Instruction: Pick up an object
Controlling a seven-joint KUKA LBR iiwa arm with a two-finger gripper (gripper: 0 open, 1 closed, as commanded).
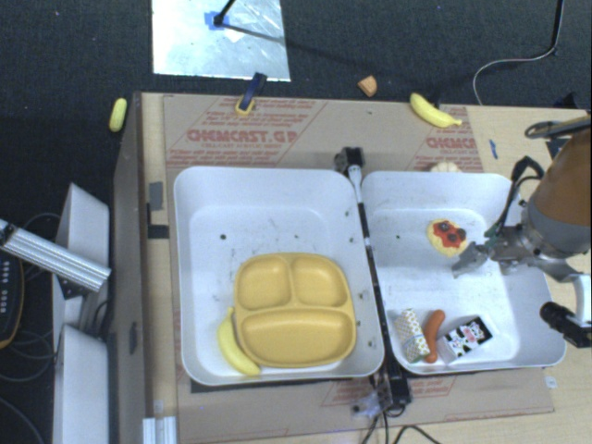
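Observation:
The right bin (416, 202) holds several small items. A round yellow toy with a red and black top (449, 236) lies near its back right. At the front lie a speckled tan piece (412, 333), an orange sausage (432, 325) and a black-and-white box (467, 336). My gripper (474, 255) hangs over the right bin, just right of and below the round yellow toy, with nothing seen in it. The arm (560, 211) comes in from the right.
The left bin (213, 202) holds a yellow divided plate (294, 308) with a banana (233, 345) at its front left. On the bench behind the bins lie another banana (433, 111), a small orange piece (368, 85) and a yellow item (117, 114).

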